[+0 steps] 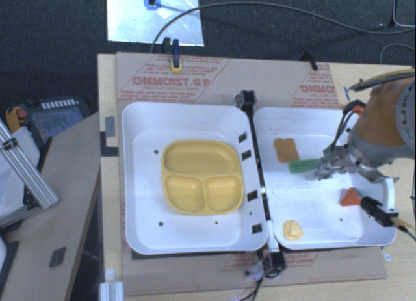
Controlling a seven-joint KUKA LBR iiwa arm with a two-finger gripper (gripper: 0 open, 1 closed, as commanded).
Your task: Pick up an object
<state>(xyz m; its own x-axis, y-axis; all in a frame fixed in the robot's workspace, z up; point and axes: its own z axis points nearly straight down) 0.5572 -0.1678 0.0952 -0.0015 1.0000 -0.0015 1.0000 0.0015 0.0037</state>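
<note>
Green piece (303, 165) lies in the right bin (312, 231), just below the brown slab (285, 149), and my gripper (324, 170) is down at its right end, touching it. Whether my gripper has clamped on it, I cannot tell from this angle. Orange piece (350, 196) sits to the lower right of the green piece, yellow lump (292, 230) well below it. Yellow tray (201, 176) fills the left bin (146, 228).

On the worktop (214, 72), the left bin (140, 183) holds a divided tray (201, 176). The right bin (325, 228) holds four small items; the tool (323, 170) hangs above it.
</note>
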